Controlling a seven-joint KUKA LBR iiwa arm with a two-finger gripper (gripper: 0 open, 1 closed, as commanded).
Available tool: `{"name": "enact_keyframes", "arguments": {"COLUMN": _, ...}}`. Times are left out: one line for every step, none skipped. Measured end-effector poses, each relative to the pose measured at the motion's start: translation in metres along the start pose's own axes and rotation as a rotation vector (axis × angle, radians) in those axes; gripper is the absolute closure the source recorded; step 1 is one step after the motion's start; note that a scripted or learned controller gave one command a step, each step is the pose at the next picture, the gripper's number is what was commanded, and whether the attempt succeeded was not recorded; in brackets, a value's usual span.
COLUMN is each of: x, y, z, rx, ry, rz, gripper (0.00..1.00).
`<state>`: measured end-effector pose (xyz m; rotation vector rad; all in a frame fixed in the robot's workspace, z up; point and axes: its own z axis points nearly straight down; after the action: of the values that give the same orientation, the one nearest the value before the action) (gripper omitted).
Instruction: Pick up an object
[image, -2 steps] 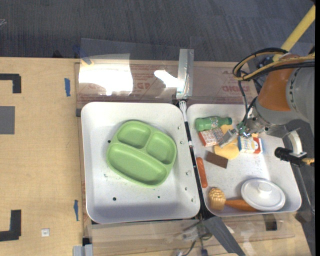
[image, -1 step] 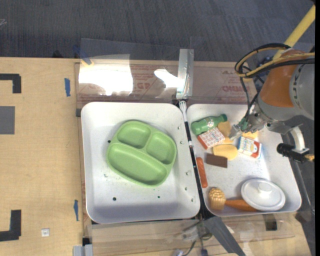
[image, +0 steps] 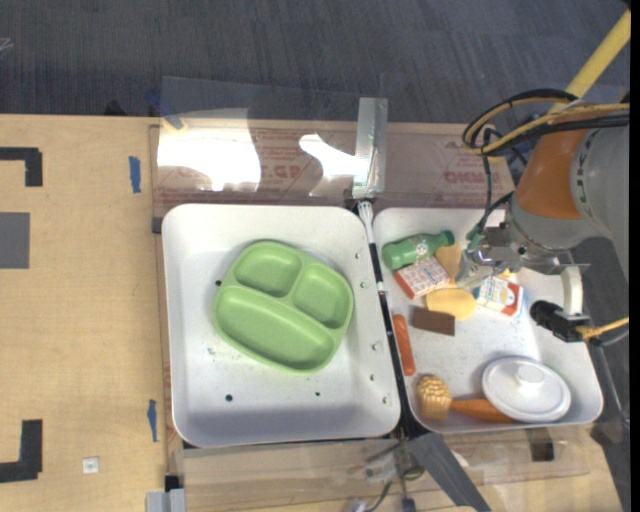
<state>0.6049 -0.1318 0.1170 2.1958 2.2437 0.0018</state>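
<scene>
Objects (about eight) in right bin (image: 592, 400), one green tray (image: 285, 306) in left bin (image: 190, 300), gripper (image: 483, 255) grip unclear

A single fixed camera looks down at a slant on the surface (image: 80, 300), from some height. Both bins, left (image: 190, 400) and right (image: 580, 400), fit in frame; the arm (image: 570, 190) enters from the right.

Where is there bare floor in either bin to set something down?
Left bin: a bare white margin rings the green divided plate, widest along the near edge. Right bin: crowded at the far end under the gripper; a small patch lies between the brown block and white lid.
</scene>
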Motion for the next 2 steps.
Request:
{"name": "enact_keyframes", "arguments": {"x": 0.019, "y": -0.036, "z": -0.078, "rx": -0.001, "ry": 0.0, "rz": 0.333, "gripper": 1.0}}
{"name": "enact_keyframes", "arguments": {"x": -0.001, "y": -0.065, "z": -0.007, "rx": 0.005, "ry": 0.002, "rz": -0.208, "gripper": 1.0}}
